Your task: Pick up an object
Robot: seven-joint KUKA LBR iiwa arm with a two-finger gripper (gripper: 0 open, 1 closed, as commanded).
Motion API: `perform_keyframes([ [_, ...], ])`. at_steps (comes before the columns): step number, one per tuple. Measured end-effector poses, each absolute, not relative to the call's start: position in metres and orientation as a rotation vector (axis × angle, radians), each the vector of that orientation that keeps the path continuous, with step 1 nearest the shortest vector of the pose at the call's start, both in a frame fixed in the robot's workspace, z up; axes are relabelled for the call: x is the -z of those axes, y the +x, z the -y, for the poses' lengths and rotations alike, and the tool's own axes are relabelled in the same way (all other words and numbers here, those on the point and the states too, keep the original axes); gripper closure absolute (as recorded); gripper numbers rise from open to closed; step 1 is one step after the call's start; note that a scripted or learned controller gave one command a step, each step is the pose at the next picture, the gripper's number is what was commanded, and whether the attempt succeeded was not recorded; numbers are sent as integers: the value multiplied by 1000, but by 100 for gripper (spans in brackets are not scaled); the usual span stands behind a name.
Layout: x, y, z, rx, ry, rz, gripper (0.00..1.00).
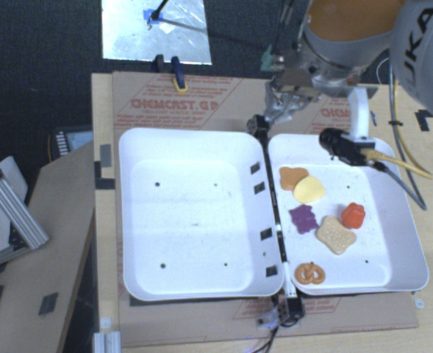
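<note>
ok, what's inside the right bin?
Right bin: orange piece, yellow piece, purple piece, red piece, tan slab, pretzel. The arm hides part of its far rim.

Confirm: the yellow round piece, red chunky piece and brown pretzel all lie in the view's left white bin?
Wrong bin. The camera view shows the yellow round piece, red chunky piece and brown pretzel in its right white bin.

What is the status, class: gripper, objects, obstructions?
Gripper over far rim of right bin. Six toy foods inside, untouched; orange piece nearest. Nothing atop them.
</note>
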State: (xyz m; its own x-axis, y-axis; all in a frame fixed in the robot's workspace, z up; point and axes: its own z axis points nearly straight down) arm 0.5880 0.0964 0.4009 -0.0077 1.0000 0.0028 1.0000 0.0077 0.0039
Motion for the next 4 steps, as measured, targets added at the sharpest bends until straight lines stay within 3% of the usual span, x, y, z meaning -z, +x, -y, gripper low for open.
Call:
perform_keyframes([
  [1, -333, 640, -138, -6, 2214, -2226, 100],
  [2, -421, 591, -114, -13, 2219, -2217, 100],
  [3, -379, 618, -158, -1, 2214, -2229, 100],
  [4, -433, 570, -115, -4, 2221, -2219, 100],
])
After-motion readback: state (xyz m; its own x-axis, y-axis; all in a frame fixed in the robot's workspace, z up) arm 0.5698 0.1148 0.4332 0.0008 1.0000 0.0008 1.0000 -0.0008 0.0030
